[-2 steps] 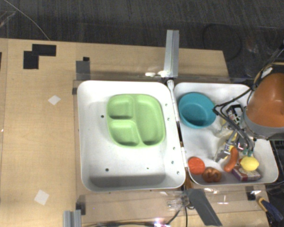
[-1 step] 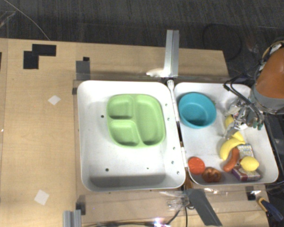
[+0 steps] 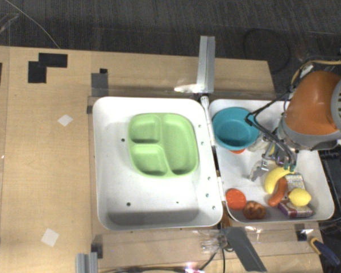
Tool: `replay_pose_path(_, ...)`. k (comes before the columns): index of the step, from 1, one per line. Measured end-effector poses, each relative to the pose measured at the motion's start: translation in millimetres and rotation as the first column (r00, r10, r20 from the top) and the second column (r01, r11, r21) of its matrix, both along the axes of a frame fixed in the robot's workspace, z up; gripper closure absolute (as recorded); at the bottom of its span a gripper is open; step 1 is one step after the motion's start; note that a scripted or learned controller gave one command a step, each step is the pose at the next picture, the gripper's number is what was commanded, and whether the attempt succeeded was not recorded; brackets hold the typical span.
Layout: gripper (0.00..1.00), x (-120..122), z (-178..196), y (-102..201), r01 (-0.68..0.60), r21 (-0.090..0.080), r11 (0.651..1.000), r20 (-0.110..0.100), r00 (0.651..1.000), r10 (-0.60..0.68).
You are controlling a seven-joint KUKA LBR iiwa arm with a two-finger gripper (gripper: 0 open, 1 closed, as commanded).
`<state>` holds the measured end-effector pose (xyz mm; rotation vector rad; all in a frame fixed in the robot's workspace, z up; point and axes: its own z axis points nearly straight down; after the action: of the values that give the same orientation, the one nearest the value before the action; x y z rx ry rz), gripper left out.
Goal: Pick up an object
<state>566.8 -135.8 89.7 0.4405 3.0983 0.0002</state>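
Observation:
The right bin (image 3: 243, 165) holds several small items: a blue bowl (image 3: 234, 127) at its far left, a yellow banana (image 3: 274, 177), an orange-red sausage (image 3: 277, 193), a lemon (image 3: 299, 197), a purple box (image 3: 295, 211), an orange round piece (image 3: 235, 197) and a brown fruit (image 3: 254, 210). My gripper (image 3: 266, 162) hangs low in the bin's middle, just left of the banana and right of the bowl. The wrist with its orange band (image 3: 311, 104) hides the bin's far right part. Nothing can be seen held.
The left bin (image 3: 111, 152) carries a green divided plate (image 3: 161, 144). A metal post (image 3: 206, 64) stands behind the wall between the bins. Cables run along the right side. Bare wooden bench lies to the left.

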Motion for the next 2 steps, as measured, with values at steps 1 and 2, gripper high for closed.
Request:
replay_pose_path(1, 0.00, -11.7, 0.4, 33.3, 0.246, -0.003, 0.969, 0.002, 0.969, -0.246)
replay_pose_path(2, 0.00, 83.4, -1.4, 10.8, 0.312, -0.013, 0.950, -0.007, 0.950, -0.312)
